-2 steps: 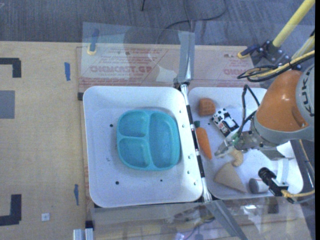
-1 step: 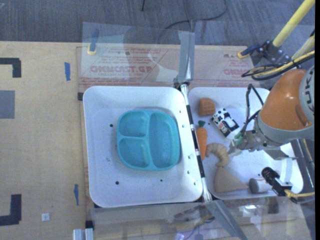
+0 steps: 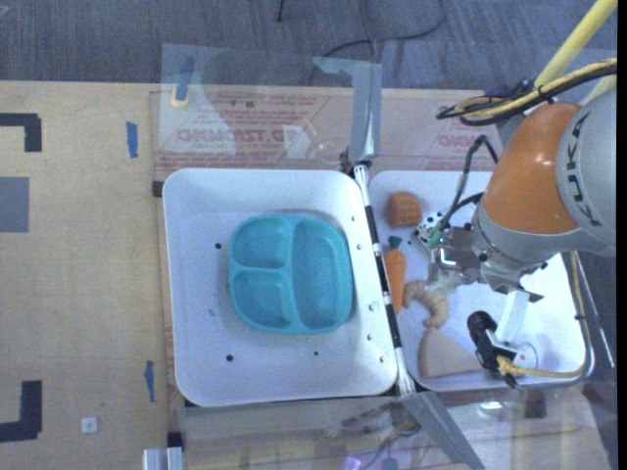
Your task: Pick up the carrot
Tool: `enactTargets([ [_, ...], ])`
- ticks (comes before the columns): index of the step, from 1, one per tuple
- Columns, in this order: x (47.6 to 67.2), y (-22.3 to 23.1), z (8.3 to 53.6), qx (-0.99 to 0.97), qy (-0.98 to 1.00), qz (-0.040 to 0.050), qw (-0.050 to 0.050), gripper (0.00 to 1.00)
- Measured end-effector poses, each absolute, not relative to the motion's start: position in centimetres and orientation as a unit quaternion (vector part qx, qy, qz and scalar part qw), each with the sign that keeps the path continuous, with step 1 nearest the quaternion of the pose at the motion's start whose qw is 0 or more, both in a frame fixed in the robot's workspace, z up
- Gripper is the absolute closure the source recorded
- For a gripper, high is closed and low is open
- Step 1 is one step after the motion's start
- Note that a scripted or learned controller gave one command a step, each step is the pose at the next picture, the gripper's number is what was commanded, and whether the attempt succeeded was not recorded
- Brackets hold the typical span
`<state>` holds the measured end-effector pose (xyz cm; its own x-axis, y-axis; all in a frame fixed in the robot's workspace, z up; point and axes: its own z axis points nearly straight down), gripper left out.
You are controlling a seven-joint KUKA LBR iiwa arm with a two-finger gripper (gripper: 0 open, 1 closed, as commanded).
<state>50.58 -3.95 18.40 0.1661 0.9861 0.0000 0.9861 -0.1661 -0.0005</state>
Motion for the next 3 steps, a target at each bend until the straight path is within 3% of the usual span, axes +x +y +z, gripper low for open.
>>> enactTargets([
  [1, 49.4, 1.4, 18.4, -0.827, -0.562, 0.0014, 0.001, 1.0],
  [2, 51.2, -6.2, 18.4, -0.699, -0.715, 0.0, 0.0, 1.0],
  [3, 48.9, -2.2, 18.4, -0.76, -0.65, 0.001, 0.002, 1.0],
])
